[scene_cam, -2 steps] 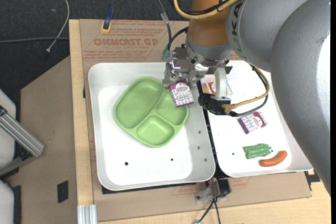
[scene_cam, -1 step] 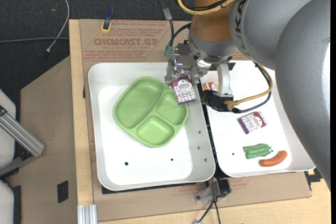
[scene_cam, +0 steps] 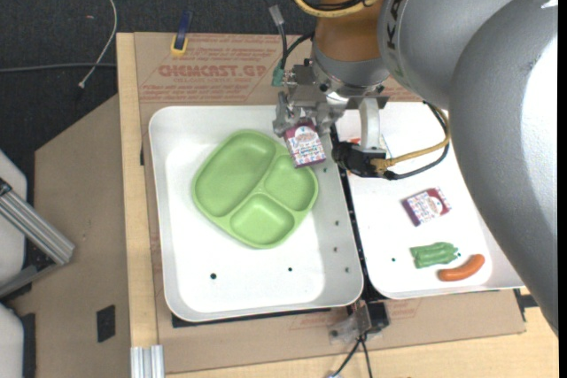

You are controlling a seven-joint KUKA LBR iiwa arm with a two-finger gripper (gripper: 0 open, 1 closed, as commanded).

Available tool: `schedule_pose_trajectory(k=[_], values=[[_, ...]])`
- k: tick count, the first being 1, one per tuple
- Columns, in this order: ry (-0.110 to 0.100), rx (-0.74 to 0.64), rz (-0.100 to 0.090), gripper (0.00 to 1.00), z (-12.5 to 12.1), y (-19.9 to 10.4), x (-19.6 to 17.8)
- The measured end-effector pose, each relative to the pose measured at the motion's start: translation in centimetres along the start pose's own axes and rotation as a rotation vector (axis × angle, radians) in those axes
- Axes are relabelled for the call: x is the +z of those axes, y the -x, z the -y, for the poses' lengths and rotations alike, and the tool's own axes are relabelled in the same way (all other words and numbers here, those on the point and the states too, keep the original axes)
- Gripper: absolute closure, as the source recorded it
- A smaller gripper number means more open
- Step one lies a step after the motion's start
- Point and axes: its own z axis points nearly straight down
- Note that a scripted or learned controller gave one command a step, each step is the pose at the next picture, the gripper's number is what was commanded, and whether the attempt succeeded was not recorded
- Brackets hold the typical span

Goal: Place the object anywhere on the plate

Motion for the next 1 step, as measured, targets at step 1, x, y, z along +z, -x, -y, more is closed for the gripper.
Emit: schedule_pose_trajectory(k=[1], values=[[-0.001, 0.001, 0.000, 0.00, 0.05, 0.03, -0.05]])
